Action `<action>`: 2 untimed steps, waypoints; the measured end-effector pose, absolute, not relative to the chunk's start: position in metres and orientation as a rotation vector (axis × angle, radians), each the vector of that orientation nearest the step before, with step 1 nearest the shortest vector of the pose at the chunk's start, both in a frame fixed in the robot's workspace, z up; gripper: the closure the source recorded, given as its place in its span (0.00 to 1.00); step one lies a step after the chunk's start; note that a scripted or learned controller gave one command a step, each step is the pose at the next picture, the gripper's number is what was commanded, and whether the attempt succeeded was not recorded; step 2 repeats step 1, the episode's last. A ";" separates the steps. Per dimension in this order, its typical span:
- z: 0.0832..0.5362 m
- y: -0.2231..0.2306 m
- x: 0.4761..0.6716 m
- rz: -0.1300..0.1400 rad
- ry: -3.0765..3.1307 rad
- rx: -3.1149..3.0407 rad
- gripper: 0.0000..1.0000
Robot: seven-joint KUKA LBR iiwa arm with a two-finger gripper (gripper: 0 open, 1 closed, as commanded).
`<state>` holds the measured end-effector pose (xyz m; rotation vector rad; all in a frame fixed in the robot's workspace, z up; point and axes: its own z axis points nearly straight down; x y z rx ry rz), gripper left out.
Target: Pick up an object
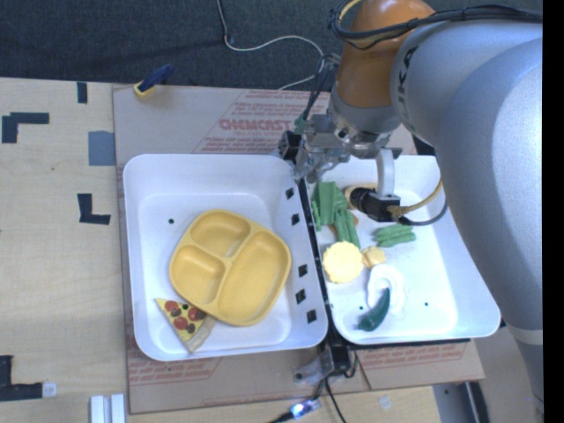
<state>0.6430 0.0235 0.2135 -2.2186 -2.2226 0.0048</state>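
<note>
While the gripper [310, 167] hangs over the green beans [336, 210] beside the bin divider [310, 236], I judge this the approach step. Whether it is spread or closed cannot be told; next it must lower onto the beans.

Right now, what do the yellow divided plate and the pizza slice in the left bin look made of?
The yellow divided plate looks like moulded plastic: uniform colour, soft sheen, rounded compartment ridges. The pizza slice seems a toy, probably plastic or rubber, with flat painted-looking toppings; the look leaves it open.
</note>
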 end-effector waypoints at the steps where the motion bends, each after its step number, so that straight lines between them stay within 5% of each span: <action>1: 0.227 0.015 0.638 0.001 -2.223 -2.220 1.00; 2: 0.227 0.015 0.638 0.001 -2.223 -2.220 1.00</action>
